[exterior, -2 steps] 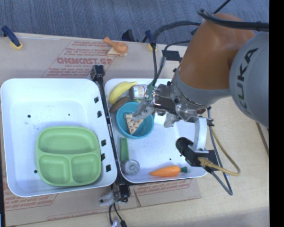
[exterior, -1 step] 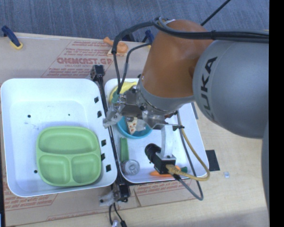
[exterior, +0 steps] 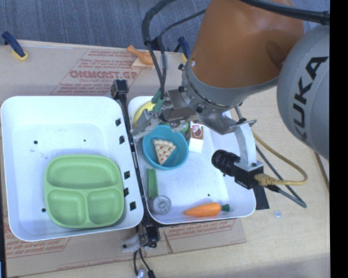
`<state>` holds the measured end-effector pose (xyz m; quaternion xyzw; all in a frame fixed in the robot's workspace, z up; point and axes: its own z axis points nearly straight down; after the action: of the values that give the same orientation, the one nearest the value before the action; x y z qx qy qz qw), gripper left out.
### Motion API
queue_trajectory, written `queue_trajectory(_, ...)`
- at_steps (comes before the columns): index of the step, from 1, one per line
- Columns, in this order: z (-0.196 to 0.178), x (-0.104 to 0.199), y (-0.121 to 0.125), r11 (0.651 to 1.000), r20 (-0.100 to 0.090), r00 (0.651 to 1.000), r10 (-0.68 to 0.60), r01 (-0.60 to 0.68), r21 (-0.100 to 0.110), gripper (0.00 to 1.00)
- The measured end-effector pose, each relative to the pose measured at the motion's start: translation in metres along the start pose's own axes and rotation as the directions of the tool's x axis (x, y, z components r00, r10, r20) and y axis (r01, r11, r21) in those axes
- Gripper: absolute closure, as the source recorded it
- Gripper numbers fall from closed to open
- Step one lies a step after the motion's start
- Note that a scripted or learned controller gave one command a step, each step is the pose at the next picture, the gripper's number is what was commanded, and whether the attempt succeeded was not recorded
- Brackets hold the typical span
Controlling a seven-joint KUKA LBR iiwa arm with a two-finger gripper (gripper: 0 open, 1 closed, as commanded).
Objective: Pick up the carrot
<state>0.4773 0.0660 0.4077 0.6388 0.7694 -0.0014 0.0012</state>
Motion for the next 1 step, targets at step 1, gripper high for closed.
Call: queue_trajectory(1,0.0577,0.0379,0.0059,0.929,-0.004,0.929,-0.37,0.37,0.006,0.0)
